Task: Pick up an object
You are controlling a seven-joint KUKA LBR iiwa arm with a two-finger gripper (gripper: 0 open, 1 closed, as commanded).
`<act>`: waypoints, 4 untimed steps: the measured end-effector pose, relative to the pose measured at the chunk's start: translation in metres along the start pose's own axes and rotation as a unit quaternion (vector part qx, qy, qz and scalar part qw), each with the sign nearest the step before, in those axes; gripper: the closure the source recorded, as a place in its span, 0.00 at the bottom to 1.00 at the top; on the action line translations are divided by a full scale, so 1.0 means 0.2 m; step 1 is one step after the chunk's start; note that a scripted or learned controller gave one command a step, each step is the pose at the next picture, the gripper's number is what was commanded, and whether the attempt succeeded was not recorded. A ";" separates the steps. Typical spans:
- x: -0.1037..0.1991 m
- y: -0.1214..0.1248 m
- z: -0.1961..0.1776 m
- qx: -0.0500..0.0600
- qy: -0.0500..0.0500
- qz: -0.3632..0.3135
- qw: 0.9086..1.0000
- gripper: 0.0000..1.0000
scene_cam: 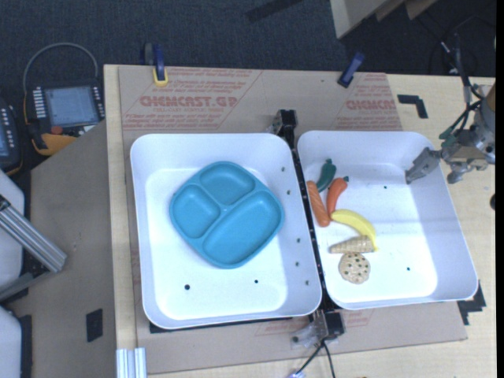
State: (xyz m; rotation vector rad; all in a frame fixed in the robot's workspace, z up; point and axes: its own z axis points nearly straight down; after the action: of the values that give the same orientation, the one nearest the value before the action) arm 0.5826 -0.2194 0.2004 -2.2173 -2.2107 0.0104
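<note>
The grey metal tool sits at the right edge of the right white bin — its two fingers are spread apart and hold nothing. The toy food lies well apart from it, by the bin's left wall: two orange carrots with green tops, a yellow plastic banana, a tan cone and a round spotted cookie. The left white bin holds a blue plastic plate with three parts
</note>
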 end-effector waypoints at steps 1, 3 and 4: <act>0.00 0.02 -0.04 -0.006 -0.002 -0.002 1.000 0.00; 0.01 -0.02 0.57 -0.003 0.003 -0.003 1.000 0.00; 0.02 -0.02 0.58 -0.005 0.001 -0.003 1.000 0.00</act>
State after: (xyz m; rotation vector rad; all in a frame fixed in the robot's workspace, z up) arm 0.5768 -0.2153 0.0848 -2.2158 -2.2203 -0.0021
